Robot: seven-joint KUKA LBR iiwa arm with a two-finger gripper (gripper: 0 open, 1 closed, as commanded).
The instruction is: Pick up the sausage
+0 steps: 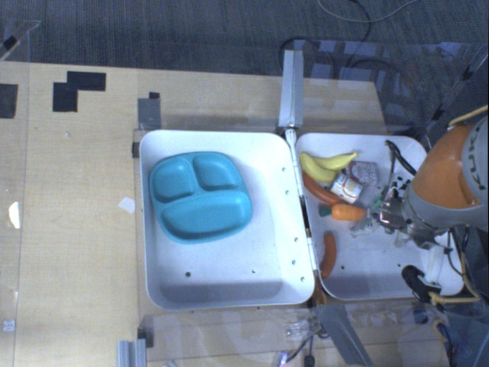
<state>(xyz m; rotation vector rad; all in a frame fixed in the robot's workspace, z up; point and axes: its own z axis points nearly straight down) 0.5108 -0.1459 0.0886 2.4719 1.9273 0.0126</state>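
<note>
The sausage (328,254) lies in the right bin (367,287), close to the wall it shares with the left bin (221,293), near the front. It is small, reddish brown, long and round like a finger. It looks light and a bit soft, with a smooth skin that could slip. The best place to take it is across the middle.

Farther back are a carrot (348,212), a second red sausage (319,193), a small can (348,187) and a bent yellow banana (327,165), all crowded together. The left bin holds a smooth blue plastic tray (200,196) with three dips.

The tool (384,214) sits by the carrot, at the end of the grey and orange arm (451,178). It is blurry, so I cannot tell how it is set.
</note>
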